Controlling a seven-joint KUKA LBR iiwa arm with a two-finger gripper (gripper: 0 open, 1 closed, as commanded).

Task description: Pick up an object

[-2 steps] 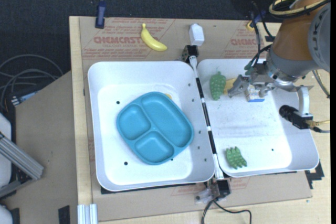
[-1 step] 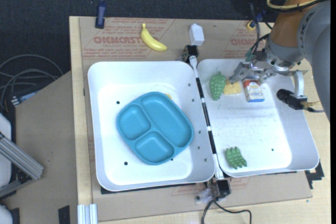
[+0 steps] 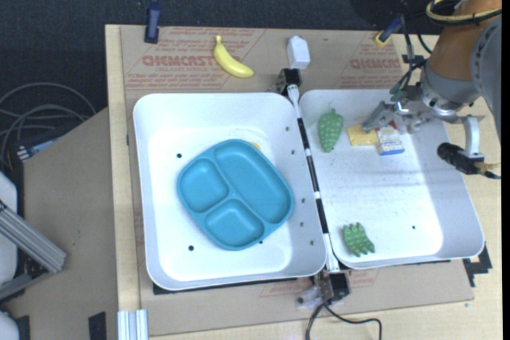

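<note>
Over on the far left, beyond the bins, a blue clip [image 3: 152, 21] and a yellow toy banana [image 3: 232, 60] lie on the brown board [image 3: 199, 52], well apart from any reach. Next comes the left bin [image 3: 151, 171], where a blue divided plate [image 3: 233, 193] takes up most of the floor; its broad, shallow shape would be awkward for a two-finger pinch, and the narrow margins around it leave little room to come down beside it. Between the bins runs a black seam [image 3: 311, 171], a ridge that a low sweep could catch.

Across in the right bin [image 3: 446, 219], a green bumpy toy [image 3: 330, 130] sits close to the seam, another green piece [image 3: 358, 239] lies near the front wall, and the middle floor is open. Near the back wall a yellow flat piece [image 3: 363, 138] and a small white-and-blue box [image 3: 390, 143] lie touching or nearly so. The gripper [image 3: 396, 115] hangs just over them, and I cannot tell from this slant whether it is apart or together, or whether it has anything.

The likely target is the box or the yellow piece. Crowded like that, a descent could land on both, nudge one against the wall, or slip off a thin edge. The back rim is close, so tilt room there is tight.
</note>
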